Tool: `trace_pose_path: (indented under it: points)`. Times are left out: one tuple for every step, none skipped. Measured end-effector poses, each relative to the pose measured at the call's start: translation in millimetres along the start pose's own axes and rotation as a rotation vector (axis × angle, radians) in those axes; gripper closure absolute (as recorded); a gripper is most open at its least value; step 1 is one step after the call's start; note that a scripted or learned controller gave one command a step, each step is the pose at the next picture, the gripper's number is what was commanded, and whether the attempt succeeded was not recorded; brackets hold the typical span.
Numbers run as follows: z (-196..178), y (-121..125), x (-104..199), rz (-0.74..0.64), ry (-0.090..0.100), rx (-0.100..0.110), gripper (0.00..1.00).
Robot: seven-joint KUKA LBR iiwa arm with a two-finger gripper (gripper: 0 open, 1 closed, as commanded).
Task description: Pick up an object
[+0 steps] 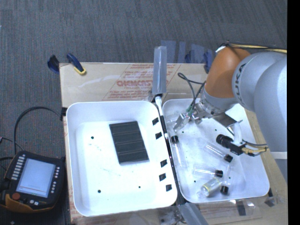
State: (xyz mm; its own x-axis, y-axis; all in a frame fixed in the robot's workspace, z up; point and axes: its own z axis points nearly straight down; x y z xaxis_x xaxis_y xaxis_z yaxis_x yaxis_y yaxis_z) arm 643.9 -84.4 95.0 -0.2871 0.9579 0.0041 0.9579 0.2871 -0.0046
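Camera view looks down on the right bin (260, 184), where the loose things for picking lie. A clear vial (216, 150) with a black cap sits near the bin's middle. A second clear vial (206, 172) lies closer to the near edge, and a stubby bottle (211, 187) with a yellowish middle lies just by that edge. A small black piece (174, 138) sits close to the bin's left wall, just on the near side of the gripper (181, 122).

The gripper hangs low over the far left corner of this bin, close to the left wall and apart from the vials. From here I cannot tell whether it is open or closed, and I can make out nothing in its grasp. The grey arm (267, 93) with its orange band (224, 74) comes in over the bin's far right corner.

The left bin (75, 172) holds a dark ribbed slab (129, 142), lying flat near the middle and turned slightly askew. A row of black clips (159, 135) runs down the wall next to the right bin. A grey post (160, 71) stands at the far end between the bins.

Both bins rest on a brown board (103, 78) with red printing, and blue clamps (75, 63) grip its far left corner. Off the board's left edge lies a teach pendant (33, 177) with a pale screen
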Motion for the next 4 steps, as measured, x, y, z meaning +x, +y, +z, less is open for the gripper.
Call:
trace_pose_path:
  points:
    - [0.0,0.0,0.0,0.0,0.0,0.0,0.0]
    - [8.4,-1.1,-2.3,0.047,-0.001,-0.001,0.0]
    - [-0.2,-1.3,-2.5,0.048,0.002,0.0,1.0]
    - [-0.2,-1.3,-2.5,0.048,0.002,0.0,0.0]
